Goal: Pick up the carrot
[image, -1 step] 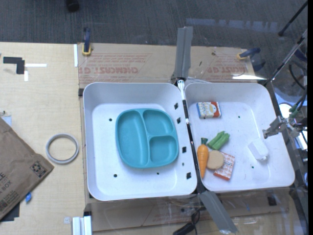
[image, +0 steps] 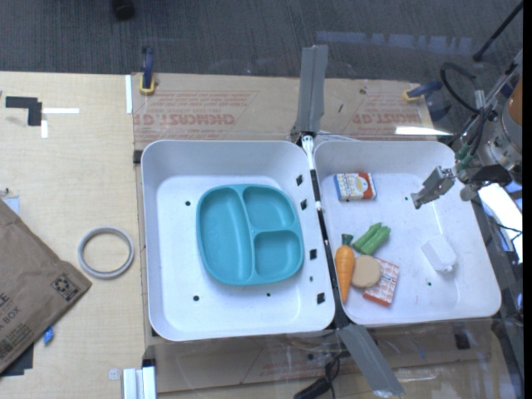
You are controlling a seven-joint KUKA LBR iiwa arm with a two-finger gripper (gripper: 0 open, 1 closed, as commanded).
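My fingers hang above the right bin, at three o'clock; I cannot tell if they are open. The carrot lies at the bin's seven o'clock, touching a cookie.

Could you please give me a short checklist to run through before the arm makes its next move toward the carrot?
1. Carrot in view, lying in the right bin near its left wall: ok.
2. Nothing lying on top of the carrot: ok.
3. Room beside the carrot: not ok; a round tan piece touches its right side and a green vegetable sits close to its leafy end.
4. Tool positioned above the carrot: not ok; it is off toward the bin's upper right.
5. Tool open: cannot tell.
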